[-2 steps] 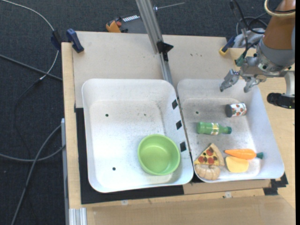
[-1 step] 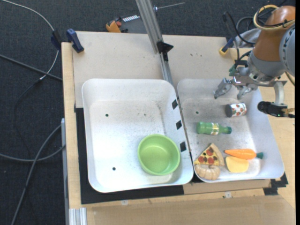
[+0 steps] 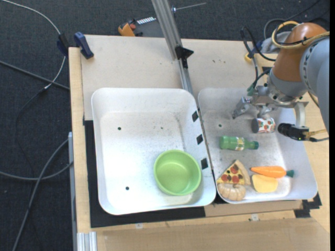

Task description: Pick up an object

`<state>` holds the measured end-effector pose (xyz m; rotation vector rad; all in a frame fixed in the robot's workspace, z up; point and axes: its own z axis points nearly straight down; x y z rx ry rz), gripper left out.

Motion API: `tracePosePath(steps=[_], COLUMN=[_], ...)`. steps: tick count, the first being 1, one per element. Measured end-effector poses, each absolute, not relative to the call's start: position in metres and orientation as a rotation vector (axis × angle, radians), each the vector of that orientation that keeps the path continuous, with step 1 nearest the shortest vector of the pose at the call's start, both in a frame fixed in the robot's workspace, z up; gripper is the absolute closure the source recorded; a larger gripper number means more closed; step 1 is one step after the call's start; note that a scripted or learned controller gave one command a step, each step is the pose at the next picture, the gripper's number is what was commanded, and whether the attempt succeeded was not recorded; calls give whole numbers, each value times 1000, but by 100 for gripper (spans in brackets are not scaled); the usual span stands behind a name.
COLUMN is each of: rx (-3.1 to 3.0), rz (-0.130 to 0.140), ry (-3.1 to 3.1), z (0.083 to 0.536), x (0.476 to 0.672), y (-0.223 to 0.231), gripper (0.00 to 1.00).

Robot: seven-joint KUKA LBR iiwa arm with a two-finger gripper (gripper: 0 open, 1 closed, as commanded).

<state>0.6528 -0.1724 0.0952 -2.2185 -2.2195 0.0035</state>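
The gripper (image 3: 260,114) is seen low over the back part of the right bin (image 3: 214,101), with the grey arm (image 3: 314,61) bent in from the right and the orange band (image 3: 293,61) sitting just above the wrist. A small white cup with red and green marks (image 3: 264,125) is right below the gripper, lying on its side, maybe touched by it, but whether it's actually pinched can't be told from this angle, so the gripper's state is left as unknown.

Just in front of the cup a green bottle (image 3: 238,143) is laid flat on the bin floor. Nearer the front edge, an orange carrot (image 3: 268,171) is found just behind a yellow wedge (image 3: 264,183), and beside those a pizza slice (image 3: 235,173) is touching a tan bun-like piece (image 3: 232,192).

In the left bin (image 3: 131,140) a green bowl (image 3: 177,172) is sat upright near the front right corner. Both bins are carried side by side on the table (image 3: 131,61), with a metal pole (image 3: 167,20) leaning across its back
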Motion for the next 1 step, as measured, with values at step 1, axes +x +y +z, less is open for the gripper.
tracePosePath(steps=[1], rx=[-2222], rz=[-2], ry=[-2224], z=[109], x=[655], y=[-173], gripper=[100])
